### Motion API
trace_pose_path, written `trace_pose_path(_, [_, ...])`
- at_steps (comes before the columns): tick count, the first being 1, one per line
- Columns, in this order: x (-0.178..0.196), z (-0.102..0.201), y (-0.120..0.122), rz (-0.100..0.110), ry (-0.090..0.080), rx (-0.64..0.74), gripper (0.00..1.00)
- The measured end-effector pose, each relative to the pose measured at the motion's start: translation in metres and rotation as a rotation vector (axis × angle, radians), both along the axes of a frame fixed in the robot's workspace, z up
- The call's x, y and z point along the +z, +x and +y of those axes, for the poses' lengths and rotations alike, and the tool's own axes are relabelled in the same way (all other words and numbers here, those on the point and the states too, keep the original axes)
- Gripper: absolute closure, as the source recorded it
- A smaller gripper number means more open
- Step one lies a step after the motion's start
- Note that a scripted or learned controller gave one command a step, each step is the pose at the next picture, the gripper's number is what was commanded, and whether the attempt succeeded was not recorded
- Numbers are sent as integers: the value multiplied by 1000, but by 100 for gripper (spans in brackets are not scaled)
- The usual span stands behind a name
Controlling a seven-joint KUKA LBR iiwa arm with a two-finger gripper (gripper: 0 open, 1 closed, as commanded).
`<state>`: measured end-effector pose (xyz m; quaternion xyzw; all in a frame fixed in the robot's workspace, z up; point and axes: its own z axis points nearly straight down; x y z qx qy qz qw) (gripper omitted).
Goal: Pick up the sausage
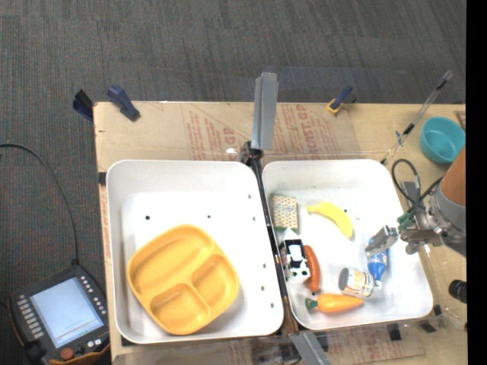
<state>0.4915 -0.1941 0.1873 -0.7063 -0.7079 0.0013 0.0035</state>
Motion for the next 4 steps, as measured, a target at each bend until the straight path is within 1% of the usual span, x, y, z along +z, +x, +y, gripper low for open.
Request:
trace_pose_path(1, [8, 0, 0, 3, 3, -1, 100])
trace_pose_path(2, [-8, -17, 67, -4, -1, 74, 100])
trace_pose_path(3, [12, 123, 93, -3, -1, 163, 100])
trace_pose_path(4, [-44, 71, 54, -2, 2, 452, 100])
